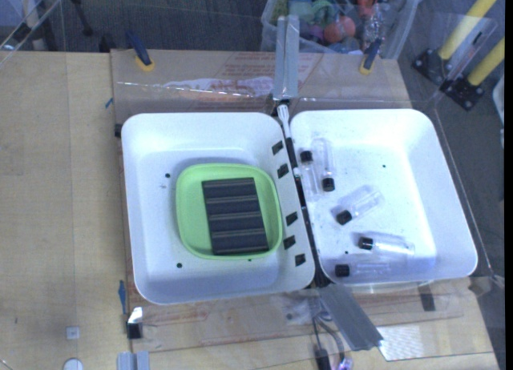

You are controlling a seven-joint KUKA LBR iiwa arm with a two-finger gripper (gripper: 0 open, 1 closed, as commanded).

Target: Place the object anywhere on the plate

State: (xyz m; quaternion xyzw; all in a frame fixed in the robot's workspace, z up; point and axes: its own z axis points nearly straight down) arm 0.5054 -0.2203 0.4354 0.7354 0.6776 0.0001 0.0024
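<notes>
A dark ribbed block (234,216) lay flat on the middle of the green plate (187,218) in the left bin (148,168), while several clear, black-capped vials (358,203) lay scattered in the right bin (417,160).

robot body | colours: cannot tell | shapes: cannot tell | cables, screws, markings: cannot tell from this view
</notes>
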